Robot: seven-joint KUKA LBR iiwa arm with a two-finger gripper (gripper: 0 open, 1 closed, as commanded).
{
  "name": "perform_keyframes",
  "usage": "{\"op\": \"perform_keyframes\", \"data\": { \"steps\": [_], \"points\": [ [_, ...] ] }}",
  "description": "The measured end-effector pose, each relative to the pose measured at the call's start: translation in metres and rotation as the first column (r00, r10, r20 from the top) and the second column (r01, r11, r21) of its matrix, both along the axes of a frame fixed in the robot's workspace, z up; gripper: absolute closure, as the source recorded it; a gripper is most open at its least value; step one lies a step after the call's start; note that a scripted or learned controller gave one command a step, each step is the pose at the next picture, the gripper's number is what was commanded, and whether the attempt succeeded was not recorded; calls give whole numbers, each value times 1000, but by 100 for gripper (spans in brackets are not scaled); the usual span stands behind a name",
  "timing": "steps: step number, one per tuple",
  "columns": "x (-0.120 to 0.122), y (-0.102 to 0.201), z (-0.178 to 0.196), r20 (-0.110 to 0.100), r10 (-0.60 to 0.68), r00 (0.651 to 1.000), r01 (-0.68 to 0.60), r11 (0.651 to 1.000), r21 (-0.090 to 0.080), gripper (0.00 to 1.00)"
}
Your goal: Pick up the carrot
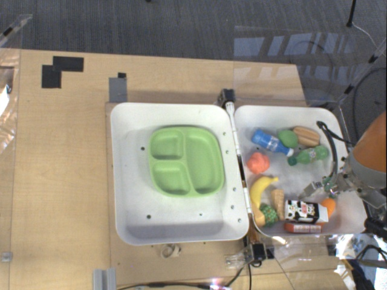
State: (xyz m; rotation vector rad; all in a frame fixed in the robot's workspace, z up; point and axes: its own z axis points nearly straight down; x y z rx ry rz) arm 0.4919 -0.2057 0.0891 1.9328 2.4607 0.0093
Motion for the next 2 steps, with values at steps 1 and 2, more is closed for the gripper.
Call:
{"op": "perform_keyframes", "data": {
  "steps": [1,2],
  "points": [
    [4,1,13,11,9,1000,-8,1000,-3,100],
    [1,58,2,7,2,1000,-2,1000,-5,100]
  ]
}}
